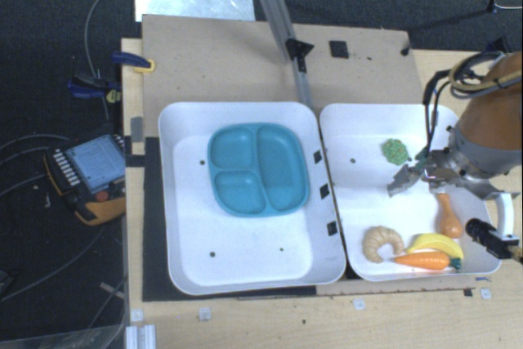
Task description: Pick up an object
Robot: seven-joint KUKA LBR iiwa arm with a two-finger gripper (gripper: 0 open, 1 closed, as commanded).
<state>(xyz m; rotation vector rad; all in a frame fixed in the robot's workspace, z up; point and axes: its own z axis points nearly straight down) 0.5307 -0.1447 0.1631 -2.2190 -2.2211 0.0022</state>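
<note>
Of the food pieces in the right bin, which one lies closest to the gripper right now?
The green broccoli, just up-left of the gripper. The croissant, banana and carrot are bunched at the bin's near edge, farther off.

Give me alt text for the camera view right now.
The arm's tool hangs over the right bin, just below a green broccoli piece, with nothing visibly held. A croissant, banana, carrot and an orange drumstick-like piece lie near that bin's front edge; the left bin holds a blue divided plate.

The arm (490, 127) reaches in from the right, wrist bent down, its jaws low and pointing left.
</note>
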